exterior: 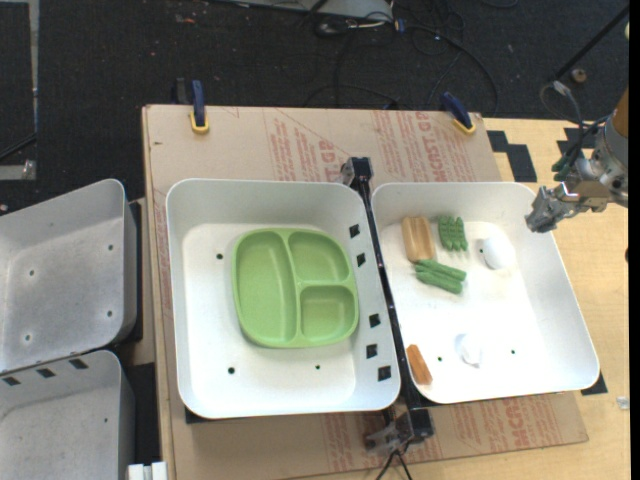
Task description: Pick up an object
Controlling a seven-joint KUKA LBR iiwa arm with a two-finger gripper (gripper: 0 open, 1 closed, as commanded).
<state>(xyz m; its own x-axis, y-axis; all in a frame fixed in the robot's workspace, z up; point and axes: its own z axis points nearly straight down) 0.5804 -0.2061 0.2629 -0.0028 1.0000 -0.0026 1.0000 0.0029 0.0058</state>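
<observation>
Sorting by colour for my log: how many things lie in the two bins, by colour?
Green: 3 – divided plate, ridged piece, long piece
White: 2 –
Tan: 1 – block
Orange: 1 – small piece
Total: 7

A pale-green divided plate (296,288) lies in a white bin (200,388) (black-dotted floor).

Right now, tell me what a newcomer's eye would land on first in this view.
The bright green divided plate stands out most, lying in the middle of the left bin. Next comes the cluster in the right bin: a tan block beside a green toy, with a green pod-like piece just below them and an orange piece near the front corner. The gripper hangs over that bin's upper right rim.
</observation>
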